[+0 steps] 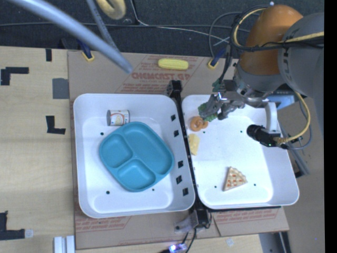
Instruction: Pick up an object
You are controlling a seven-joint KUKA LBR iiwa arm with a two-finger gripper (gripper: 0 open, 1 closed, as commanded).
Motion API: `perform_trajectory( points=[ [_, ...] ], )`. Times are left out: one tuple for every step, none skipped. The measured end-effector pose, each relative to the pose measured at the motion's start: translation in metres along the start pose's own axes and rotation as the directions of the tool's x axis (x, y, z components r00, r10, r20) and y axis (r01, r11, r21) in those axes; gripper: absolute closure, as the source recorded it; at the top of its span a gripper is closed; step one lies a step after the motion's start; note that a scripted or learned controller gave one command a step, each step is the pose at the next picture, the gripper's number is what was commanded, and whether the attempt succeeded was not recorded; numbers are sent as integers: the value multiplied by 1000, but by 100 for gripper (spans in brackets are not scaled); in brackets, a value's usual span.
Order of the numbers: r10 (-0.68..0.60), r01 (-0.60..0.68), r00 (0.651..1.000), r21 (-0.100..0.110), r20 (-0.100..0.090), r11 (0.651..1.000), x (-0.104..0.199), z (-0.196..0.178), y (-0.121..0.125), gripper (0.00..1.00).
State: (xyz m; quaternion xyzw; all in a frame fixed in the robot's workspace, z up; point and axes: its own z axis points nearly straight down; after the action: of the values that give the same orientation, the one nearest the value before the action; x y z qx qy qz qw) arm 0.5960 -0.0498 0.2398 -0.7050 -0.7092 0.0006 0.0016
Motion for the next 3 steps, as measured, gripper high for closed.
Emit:
perform_trajectory(
  points=[
    [2,-2,1000,0,1,1000,41,5,-11,100],
    [0,0,1000,0,1,1000,90,5,-27,100],
    [-1,1,1000,1,1,1000,150,20,-35,100]
  ],
)
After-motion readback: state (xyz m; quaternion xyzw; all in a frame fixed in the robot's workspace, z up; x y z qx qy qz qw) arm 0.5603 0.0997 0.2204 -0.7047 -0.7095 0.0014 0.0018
